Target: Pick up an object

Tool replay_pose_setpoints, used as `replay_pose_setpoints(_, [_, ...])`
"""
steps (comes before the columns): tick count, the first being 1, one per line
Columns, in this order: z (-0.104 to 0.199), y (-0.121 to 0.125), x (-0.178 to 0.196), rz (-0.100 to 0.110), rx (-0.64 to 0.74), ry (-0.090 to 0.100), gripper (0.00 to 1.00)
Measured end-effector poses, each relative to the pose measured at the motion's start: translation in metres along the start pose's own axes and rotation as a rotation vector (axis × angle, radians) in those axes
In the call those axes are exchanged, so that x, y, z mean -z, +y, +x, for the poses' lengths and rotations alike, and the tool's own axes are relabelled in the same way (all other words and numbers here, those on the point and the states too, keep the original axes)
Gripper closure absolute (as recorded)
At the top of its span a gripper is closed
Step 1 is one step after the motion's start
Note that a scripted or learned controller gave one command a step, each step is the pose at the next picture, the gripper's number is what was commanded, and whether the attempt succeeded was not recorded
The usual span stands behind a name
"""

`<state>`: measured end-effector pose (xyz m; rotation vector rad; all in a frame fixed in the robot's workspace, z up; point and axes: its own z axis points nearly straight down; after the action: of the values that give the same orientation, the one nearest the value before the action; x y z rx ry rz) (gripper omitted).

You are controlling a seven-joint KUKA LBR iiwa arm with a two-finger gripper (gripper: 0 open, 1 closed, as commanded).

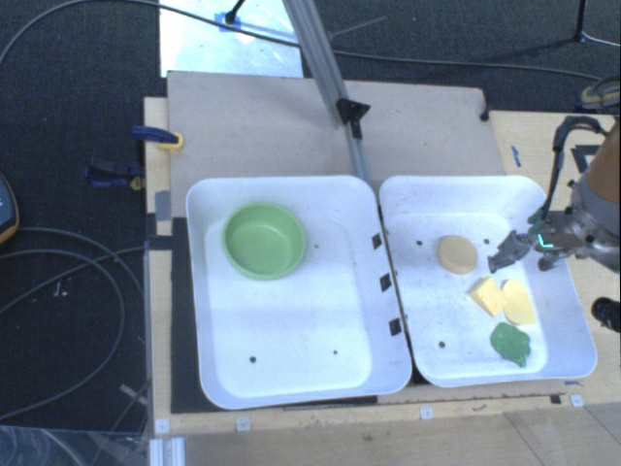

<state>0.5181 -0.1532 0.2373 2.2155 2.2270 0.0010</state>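
- Plainly, the nearest thing to pick was the tan round disc [457,254], which lay flat in the right bin [417,348], just left of the pincer [511,250] and apart from it.
- We judged the disc to be light and stiff, probably a toy biscuit or a foam piece; being low and flat on the floor of the bin, it would have called for a grip across its width, from rim to rim, with the fingers pressed close to the floor.
- The yellow wedge [489,296] and the pale yellow piece [520,305] lay touching, so we thought a grip on either one risked nudging the other.
- The green lump [510,343] looked knobbly and perhaps soft; its uneven shape might have slipped between smooth fingers.
- The green bowl [265,241] sat upright in the left bin [291,357], well apart from the arm; we thought its rim the only sensible hold.
- The pincer hovered over the right bin, near its right wall; nothing showed between its fingers, and we could not tell whether it was released or clenched, as the tips were dark and small.
- The arm's wrist was cut off at the right edge, and we could not make out what any of the small pieces was made of.
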Motion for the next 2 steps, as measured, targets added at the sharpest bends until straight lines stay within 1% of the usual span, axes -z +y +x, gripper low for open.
replay_pose_setpoints(1, [0.0,0.0,0.0,-0.001,0.0,0.0,0.0])
replay_pose_setpoints(2, [-0.006,0.002,-0.044,0.003,-0.005,0.0,0.0])
